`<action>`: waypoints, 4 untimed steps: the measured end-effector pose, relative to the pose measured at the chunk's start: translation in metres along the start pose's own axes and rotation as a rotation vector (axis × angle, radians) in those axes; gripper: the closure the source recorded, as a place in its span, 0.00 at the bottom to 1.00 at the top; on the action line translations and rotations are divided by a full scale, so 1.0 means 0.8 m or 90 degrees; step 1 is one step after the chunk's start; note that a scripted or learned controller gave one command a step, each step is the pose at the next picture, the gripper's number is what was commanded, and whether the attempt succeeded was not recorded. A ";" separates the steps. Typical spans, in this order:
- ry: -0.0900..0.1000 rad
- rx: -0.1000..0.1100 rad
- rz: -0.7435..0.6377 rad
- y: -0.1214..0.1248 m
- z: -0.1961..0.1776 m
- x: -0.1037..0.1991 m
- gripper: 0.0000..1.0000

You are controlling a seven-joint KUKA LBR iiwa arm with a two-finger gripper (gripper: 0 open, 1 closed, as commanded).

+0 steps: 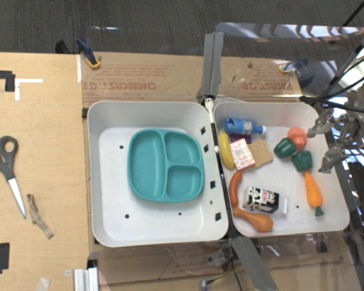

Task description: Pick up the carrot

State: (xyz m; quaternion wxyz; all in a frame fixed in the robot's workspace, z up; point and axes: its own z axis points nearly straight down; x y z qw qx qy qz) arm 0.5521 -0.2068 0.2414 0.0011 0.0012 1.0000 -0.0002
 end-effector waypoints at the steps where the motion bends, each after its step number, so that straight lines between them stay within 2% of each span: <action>1: 0.000 0.000 0.025 -0.013 0.172 0.022 0.00; 2: -0.002 0.000 0.021 -0.011 0.160 0.019 1.00; 3: 0.000 -0.001 -0.306 -0.012 0.186 0.092 1.00; 4: -0.002 -0.001 -0.353 0.112 0.048 0.067 1.00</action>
